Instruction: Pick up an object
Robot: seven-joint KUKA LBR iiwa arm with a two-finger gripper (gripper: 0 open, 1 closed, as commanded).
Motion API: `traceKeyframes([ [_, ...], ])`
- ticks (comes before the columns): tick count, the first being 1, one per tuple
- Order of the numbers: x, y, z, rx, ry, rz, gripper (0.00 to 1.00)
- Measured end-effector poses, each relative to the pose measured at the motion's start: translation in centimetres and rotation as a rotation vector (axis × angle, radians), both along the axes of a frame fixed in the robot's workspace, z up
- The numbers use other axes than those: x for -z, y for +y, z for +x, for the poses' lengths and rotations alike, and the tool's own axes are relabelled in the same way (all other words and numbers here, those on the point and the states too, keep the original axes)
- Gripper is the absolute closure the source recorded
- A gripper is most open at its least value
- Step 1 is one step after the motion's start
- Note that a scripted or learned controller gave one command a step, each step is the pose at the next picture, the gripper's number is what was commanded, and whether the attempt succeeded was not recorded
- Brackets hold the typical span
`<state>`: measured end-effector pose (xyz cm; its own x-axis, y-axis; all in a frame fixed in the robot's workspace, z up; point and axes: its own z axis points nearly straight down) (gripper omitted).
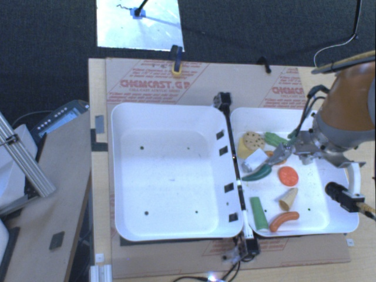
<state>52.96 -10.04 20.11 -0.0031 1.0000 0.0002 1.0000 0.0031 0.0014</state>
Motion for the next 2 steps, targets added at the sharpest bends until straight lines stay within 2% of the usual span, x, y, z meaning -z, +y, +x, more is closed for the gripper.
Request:
traceKeyframes([
  [1, 10.0, -2.1, -2.1, 0.004, 0.009, 0.001, 0.00],
  [2, 11.7, 0.1, 1.6, -0.003, -0.002, 0.000, 0.00],
])
